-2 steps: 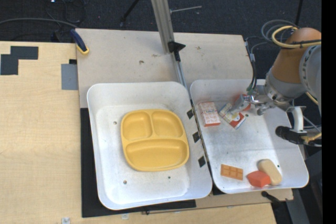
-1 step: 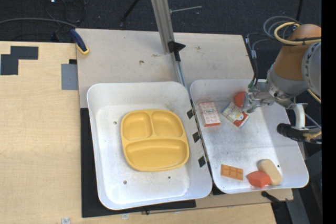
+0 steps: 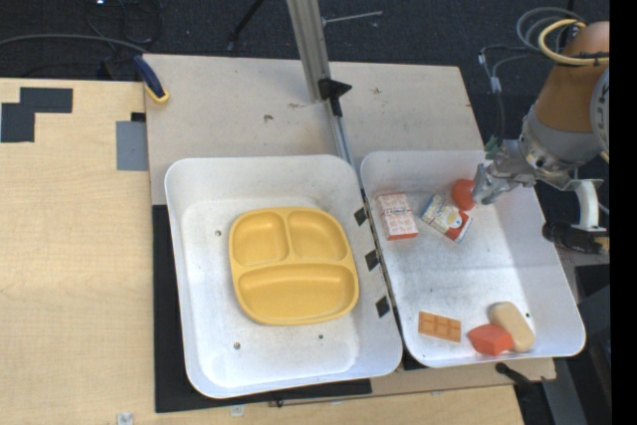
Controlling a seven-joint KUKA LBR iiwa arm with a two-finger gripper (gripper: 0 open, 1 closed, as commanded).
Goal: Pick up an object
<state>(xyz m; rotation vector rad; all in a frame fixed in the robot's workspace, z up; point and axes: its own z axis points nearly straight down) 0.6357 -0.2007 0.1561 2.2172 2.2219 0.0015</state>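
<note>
**Settling on the red piece by the right bin's far edge**

I have the pincer (image 3: pixel 485 188) low over the far right part of the right bin (image 3: pixel 557 299), its tip right beside a small red object (image 3: pixel 463 191). From this slanted view I cannot tell whether it is released or clenched, and nothing is visibly gripped, so I treat the pick as not yet made.

The red object touches or overlaps a small white carton with red print (image 3: pixel 445 216), which lies tilted just beside it toward the bin's middle. A second carton, white and pink (image 3: pixel 397 215), lies near the bin's left wall. To do this well, I'd centre on the red piece alone, keep clear of the tilted carton, and descend straight.

Along the near edge lie a brown wafer-like block (image 3: pixel 440 325), a red wedge (image 3: pixel 490 340) and a tan roll (image 3: pixel 512 323), the last two touching. The left bin (image 3: pixel 199 333) carries a yellow divided plate (image 3: pixel 294 265).
</note>
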